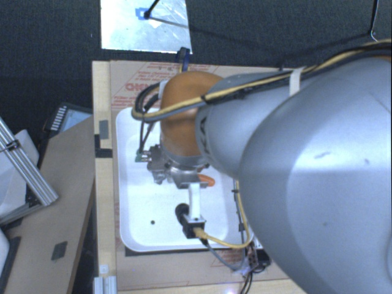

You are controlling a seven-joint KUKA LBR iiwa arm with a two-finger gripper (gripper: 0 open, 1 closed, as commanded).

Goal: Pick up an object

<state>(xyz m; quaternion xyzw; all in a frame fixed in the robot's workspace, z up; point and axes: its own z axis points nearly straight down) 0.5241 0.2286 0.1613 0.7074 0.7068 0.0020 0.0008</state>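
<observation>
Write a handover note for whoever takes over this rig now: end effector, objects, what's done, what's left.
End effector: over the white bin; open or shut can't be told from this angle.
Objects: an orange item peeks out right beside it; held or not is unclear. A small dark speck sits on the bin floor.
Done: no pick confirmed.
Left: grasp an object and lift it clear.

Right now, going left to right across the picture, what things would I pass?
A silver metal rail → the white bin, at its left wall → the orange band on the arm → the big grey arm.
</observation>
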